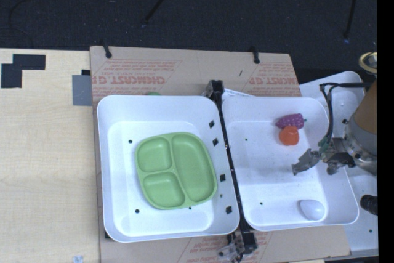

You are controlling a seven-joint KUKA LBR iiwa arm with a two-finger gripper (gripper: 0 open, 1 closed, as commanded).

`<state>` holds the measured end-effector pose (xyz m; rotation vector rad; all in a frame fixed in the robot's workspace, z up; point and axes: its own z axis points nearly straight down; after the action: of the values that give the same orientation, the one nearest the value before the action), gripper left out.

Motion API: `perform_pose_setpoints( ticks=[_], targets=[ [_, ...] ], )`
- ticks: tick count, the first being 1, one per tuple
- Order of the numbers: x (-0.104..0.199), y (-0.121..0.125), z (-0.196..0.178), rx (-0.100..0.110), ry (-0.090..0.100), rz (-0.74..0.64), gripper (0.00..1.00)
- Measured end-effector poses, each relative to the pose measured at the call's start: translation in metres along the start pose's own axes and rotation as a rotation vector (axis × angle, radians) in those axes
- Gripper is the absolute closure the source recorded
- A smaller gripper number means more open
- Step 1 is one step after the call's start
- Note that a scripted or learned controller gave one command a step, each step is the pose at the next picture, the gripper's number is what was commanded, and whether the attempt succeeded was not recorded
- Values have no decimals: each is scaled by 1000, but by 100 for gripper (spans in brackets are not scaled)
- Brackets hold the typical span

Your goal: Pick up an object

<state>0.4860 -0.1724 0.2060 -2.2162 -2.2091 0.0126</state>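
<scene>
Camera view: two white bins sit side by side on a cardboard sheet, with a black divider (223, 157) between them as the landmark.
Left bin (114, 132): left of the divider — a green three-compartment plate (175, 170) lies flat on its floor, close to the divider.
Right bin (258, 218): right of the divider.
Orange ball (289, 136): well right of the divider, toward the bin's far side, touching a purple object (291, 121) just behind it.
White egg-shaped object (311, 209): far from the divider, in the near right corner.
Gripper (315, 160): at the bin's right side, farther from the divider than the ball; fingers look spread, pinching nothing — apart from every object.
</scene>
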Motion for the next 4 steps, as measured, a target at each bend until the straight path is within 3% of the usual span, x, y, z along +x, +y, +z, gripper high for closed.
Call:
perform_pose_setpoints(
  ticks=[1,4],
  targets=[
    [0,3,-6,-13,-3,-3,0],
    [-6,-7,120,-11,-2,-3,0]
  ],
)
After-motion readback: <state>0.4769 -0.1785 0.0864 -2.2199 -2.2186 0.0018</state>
